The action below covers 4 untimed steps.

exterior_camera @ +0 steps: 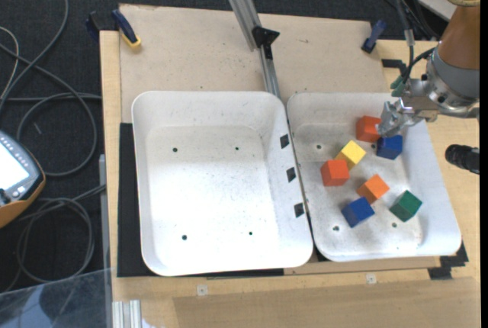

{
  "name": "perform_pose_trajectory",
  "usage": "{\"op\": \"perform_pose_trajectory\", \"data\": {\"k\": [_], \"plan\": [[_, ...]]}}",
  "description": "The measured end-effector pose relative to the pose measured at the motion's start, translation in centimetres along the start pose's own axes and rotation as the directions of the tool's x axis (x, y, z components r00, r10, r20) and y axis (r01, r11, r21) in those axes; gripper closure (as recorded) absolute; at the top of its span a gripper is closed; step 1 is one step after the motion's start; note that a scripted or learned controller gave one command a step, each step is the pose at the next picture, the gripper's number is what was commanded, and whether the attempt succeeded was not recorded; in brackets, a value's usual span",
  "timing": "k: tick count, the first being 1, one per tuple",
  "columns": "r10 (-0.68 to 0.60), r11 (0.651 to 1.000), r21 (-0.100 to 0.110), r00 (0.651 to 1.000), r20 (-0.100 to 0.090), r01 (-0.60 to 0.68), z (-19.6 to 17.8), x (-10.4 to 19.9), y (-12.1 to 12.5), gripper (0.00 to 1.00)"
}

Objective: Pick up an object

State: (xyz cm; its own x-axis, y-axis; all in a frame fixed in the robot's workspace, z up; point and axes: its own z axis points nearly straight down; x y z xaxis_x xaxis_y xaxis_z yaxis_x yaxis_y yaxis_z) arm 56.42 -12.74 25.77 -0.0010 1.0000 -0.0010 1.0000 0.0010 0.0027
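Tool point(395, 120) down in right bin point(435, 189), upper right area. Grip state: cannot tell. Red block point(367, 128) just left of tool tip, blue block point(390, 147) right below it, both close. Yellow block point(352, 152), second red block point(334, 172), orange block point(374, 187), another blue block point(357, 211), green block point(406, 205) lie lower in bin, apart from tool.

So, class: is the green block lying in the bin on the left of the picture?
No. The green block lies in the right bin, near its lower right corner, beside the orange block and a blue block.
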Motion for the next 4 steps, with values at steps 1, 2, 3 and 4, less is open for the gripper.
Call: {"op": "perform_pose_trajectory", "data": {"k": [1, 2, 3, 4], "plan": [[-0.005, 1.000, 0.000, 1.000, -0.002, 0.005, 1.1, 4.5, 2.2, 1.00], [-0.005, 1.000, 0.000, 1.000, -0.002, 0.005, 0.7, 9.1, 3.3, 1.00], [-0.006, 1.000, 0.001, 1.000, -0.003, 0.006, 1.9, 14.6, 5.2, 1.00], [-0.004, 1.000, 0.000, 1.000, -0.003, 0.004, 2.1, 18.7, 7.2, 1.00]]}}
